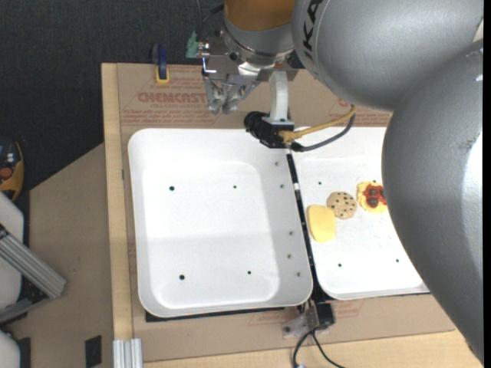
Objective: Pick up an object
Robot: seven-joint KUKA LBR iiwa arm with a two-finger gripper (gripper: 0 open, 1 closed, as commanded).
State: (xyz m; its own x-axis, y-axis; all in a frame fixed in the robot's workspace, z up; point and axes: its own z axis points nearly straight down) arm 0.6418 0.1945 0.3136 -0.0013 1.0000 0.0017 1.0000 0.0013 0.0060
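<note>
Nearest to us, the arm [430,90] swells across the right side of the view, smooth matte grey and rounded, with its orange band [257,6] at the top. From there we follow it to the jaws [222,102], a small cluster of metal parts that hangs above the brown cardboard-coloured bench [123,205], just beyond the far rim of the left bin [207,221]. Whether the jaws are parted or closed we cannot tell, for they are small and blurred against the printed lettering, and we see nothing between them.

Moving outward, a black fitting [265,129] with a pale cable [326,129] sits at the far end of the seam where the two bins meet. The left bin is a shallow white tray with rounded corners and a glossy floor marked by a few dark dots. The right bin [360,274] is of the same make, and the arm partly covers it.

In the right bin, near the seam, lie three small things close together: a soft-looking yellow piece [322,225] with rounded edges, a round tan cookie [341,204] speckled with dark chips just touching it, and a yellow and red item [372,196] beside the cookie, half hidden by the arm. They lie well apart from the jaws.

A blue and yellow clamp [161,64] grips the far edge of the bench.
</note>
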